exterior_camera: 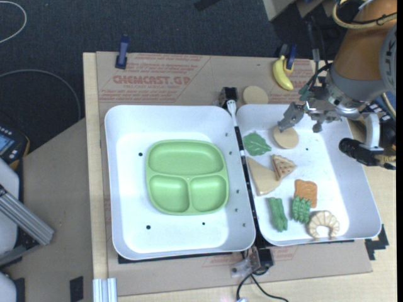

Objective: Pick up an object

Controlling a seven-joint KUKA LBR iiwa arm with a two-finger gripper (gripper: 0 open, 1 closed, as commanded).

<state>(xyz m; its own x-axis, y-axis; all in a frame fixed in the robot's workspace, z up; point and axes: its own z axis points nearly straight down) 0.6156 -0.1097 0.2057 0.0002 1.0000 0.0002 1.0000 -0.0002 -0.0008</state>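
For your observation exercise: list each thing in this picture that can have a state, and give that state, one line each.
gripper: low over the right bin's far end, just above the tan round piece.
tan round piece: flat on the bin floor.
green divided plate: upright in the left bin, compartments bare.
banana: outside the bins, on the board.
croissant: lying in the right bin's near corner.

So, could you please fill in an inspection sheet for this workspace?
Surface: cardboard-covered bench bearing two white bins.
Job's things: right bin holds leaf, round cracker, two wedges, orange piece, two green pieces, croissant.
Clutter: green divided plate in left bin; banana and disc on bench.
Gripper: gripper above the cracker, holding nothing visible.
Cables: loops at left, one at bottom.
Surroundings: dark carpet.
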